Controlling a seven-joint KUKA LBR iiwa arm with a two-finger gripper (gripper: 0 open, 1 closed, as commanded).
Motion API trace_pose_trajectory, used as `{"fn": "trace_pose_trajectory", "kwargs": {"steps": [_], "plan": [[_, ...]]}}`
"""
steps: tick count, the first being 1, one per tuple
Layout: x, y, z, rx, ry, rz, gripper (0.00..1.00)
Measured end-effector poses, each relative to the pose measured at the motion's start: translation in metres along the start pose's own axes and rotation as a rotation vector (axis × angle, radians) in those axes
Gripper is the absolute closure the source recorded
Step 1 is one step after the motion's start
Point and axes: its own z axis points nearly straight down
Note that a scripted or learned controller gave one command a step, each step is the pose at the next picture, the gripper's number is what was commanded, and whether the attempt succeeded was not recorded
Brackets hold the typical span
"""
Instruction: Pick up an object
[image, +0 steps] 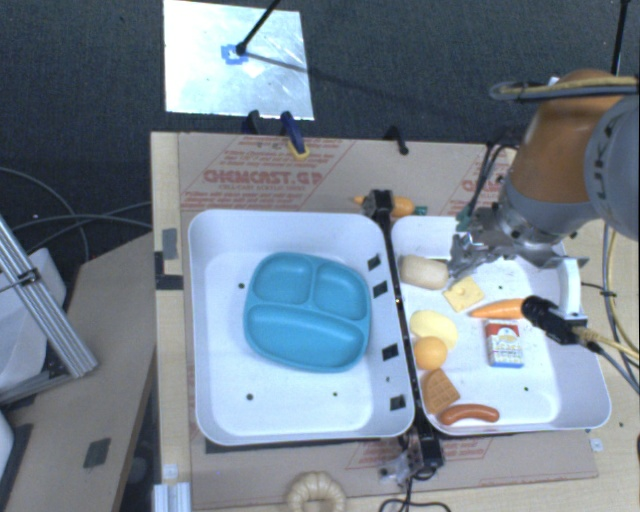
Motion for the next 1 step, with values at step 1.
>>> {"fn": "trace_pose_trajectory", "kwargs": {"steps": [1], "plan": [[0.0439, 0.0123, 0.0089, 0.001, -0.001, 0.001, 1.0]]}}
